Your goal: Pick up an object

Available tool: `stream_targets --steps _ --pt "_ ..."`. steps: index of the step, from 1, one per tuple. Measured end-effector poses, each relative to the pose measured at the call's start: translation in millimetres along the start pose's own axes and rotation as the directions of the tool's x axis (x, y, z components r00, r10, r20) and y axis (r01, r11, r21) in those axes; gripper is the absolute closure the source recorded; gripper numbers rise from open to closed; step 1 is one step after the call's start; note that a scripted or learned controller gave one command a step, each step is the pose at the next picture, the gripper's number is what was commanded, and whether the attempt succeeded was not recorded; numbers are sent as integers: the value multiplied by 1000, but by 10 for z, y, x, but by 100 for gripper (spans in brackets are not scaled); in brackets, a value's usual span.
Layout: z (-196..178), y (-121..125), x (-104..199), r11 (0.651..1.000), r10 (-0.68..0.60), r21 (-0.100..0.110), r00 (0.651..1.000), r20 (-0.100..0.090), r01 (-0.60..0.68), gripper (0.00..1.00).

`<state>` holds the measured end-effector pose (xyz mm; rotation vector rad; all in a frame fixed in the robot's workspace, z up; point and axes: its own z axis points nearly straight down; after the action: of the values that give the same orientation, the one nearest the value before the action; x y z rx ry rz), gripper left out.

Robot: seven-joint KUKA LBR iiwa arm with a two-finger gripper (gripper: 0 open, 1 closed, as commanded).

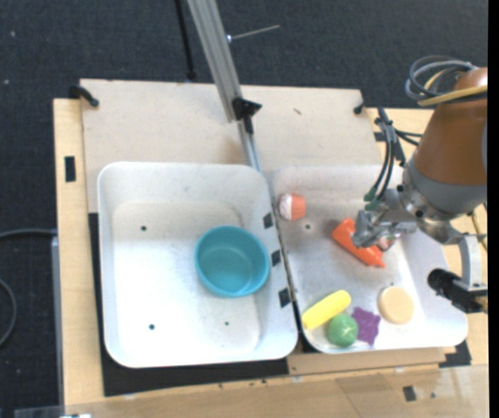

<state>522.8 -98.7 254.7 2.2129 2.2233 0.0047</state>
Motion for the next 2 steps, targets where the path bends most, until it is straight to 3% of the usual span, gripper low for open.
stream_targets --steps 2 --pt "187 361 993 1000 -2 4 1000 -2 2 100"
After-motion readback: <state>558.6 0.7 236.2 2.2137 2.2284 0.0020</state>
